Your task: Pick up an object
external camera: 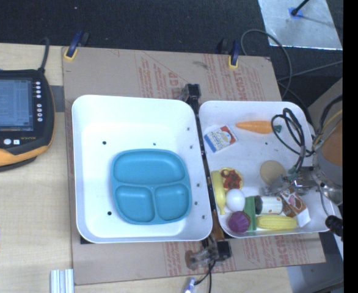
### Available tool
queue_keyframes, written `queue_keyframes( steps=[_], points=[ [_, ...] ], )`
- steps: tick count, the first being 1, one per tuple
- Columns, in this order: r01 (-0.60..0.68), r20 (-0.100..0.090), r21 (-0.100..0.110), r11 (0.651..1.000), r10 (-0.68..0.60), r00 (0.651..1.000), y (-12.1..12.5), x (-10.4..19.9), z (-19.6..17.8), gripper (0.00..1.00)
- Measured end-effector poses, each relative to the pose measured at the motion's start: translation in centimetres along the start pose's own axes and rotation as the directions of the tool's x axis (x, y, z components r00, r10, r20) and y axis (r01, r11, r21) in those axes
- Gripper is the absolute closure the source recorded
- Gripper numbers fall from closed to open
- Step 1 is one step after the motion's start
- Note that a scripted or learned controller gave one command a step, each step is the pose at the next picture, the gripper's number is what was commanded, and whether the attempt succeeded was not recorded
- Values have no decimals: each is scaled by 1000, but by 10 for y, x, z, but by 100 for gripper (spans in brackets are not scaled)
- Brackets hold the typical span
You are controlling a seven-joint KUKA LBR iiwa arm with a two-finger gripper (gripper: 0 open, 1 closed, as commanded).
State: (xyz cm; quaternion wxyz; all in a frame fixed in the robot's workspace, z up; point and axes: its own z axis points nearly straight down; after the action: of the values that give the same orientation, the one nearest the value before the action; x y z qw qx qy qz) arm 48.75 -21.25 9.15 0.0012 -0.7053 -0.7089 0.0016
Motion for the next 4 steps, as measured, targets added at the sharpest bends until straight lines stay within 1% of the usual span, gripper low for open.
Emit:
queue_keyframes(
  steps=[1, 2, 3, 4],
  points=[
    [2, 0, -1, 1000, -2, 1000, 93, 46, -1, 0],
    [-2, 0, 0, 1000, 2, 1000, 56, 6, 0, 0],
    [-1, -1, -3, 1000, 1, 1000, 157, 15, -1, 0],
    [0, 0, 0, 1000, 0, 1000, 78, 0, -17, 0]
  ],
)
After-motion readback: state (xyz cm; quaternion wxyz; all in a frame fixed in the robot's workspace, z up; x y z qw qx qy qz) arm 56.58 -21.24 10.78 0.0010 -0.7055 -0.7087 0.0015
